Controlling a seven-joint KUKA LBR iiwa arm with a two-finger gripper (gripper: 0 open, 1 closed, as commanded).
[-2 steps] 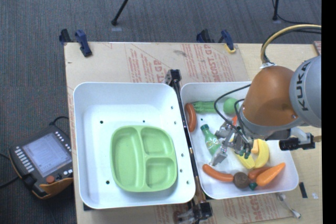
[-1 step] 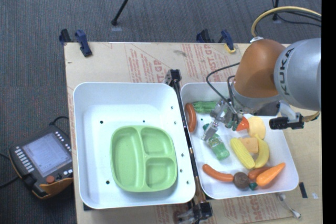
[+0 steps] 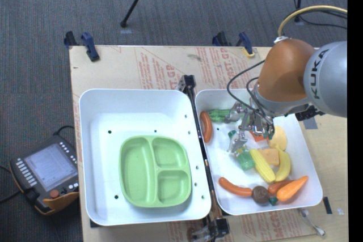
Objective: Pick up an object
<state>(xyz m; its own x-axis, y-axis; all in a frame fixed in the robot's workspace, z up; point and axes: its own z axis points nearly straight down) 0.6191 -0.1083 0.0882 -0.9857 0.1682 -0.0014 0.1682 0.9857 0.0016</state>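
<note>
- A teach pendant (image 3: 48,174) lies on the floor at nine o'clock of the bench.
- The left bin (image 3: 96,116) holds a green divided tray (image 3: 154,170), well apart from the arm.
- The right bin (image 3: 309,150) carries the clutter: a sausage (image 3: 206,126) by its nine-o'clock wall, a green vegetable (image 3: 218,116) at eleven, a green block (image 3: 245,161) near centre, corn (image 3: 262,164), a banana (image 3: 283,166), and carrots (image 3: 236,187) (image 3: 292,189) toward six.
- The gripper (image 3: 243,136) hangs over the bin's middle, just at twelve o'clock of the green block. Whether the pincer is released or clenched, I cannot tell; nothing is plainly between its tips.
- Judged step: the descent toward a pick, with no grasp yet made. The likeliest target is the green block.
- Next move calls for lowering squarely over the block, closing, then lifting clear of the crowding corn.
</note>
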